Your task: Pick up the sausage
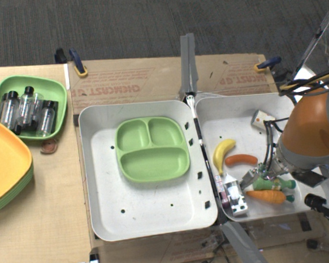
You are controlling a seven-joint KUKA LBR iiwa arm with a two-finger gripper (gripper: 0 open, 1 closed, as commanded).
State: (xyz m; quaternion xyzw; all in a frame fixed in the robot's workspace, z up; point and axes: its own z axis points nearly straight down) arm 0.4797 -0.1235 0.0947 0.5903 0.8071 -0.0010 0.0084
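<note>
Some room around sausage (241,159)

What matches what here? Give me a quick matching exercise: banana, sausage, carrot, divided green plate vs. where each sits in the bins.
Things:
1. banana
2. sausage
3. carrot
4. divided green plate

Places:
A. left bin, by itself
B. right bin, near the front edge
C. right bin, closest to the divider between the bins
D. right bin, just right of the banana

Pairs: 1-C, 2-D, 3-B, 4-A
</note>
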